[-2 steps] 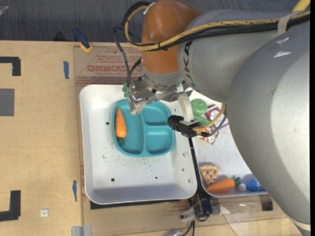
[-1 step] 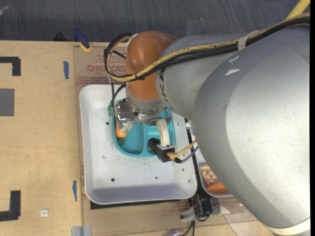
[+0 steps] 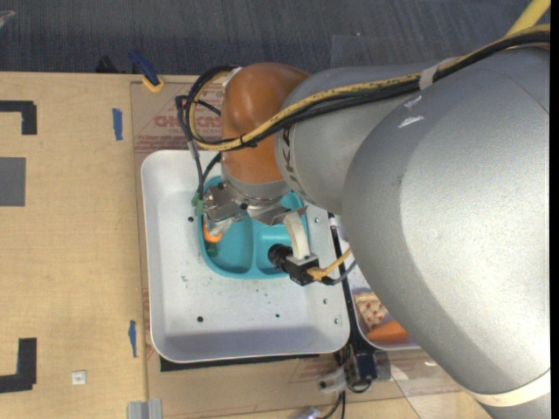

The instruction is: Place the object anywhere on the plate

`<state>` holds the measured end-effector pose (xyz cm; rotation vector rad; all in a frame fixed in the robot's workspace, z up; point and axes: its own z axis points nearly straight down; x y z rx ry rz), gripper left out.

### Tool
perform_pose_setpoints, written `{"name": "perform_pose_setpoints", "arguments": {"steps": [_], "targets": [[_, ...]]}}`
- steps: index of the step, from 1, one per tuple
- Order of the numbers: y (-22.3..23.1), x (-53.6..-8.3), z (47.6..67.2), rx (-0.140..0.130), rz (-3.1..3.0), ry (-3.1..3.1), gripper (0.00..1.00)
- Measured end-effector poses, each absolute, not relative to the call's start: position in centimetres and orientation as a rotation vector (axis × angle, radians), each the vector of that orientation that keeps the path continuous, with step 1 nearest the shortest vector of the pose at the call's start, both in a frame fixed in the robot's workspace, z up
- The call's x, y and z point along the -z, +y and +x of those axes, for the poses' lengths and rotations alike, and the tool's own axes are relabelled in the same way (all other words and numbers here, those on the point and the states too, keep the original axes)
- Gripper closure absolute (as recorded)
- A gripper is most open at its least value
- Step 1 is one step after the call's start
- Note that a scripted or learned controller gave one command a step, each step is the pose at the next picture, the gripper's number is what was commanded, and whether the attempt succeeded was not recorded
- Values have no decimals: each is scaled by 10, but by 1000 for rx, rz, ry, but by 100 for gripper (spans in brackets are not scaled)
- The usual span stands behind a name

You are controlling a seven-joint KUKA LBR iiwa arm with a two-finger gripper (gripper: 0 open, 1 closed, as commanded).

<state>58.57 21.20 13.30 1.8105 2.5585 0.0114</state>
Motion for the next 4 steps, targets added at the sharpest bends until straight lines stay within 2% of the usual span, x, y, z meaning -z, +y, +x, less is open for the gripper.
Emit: {"name": "perform_pose_setpoints", "arguments": {"steps": [1,2,3,4], "targets": [[207,-129,586,-31,1552,2697,100],[207,-141,588,-39,1551,2691,100],[207,-139,587,-35,1553,2694,0],[184,-208,528,-4,1249,2880,0]]}}
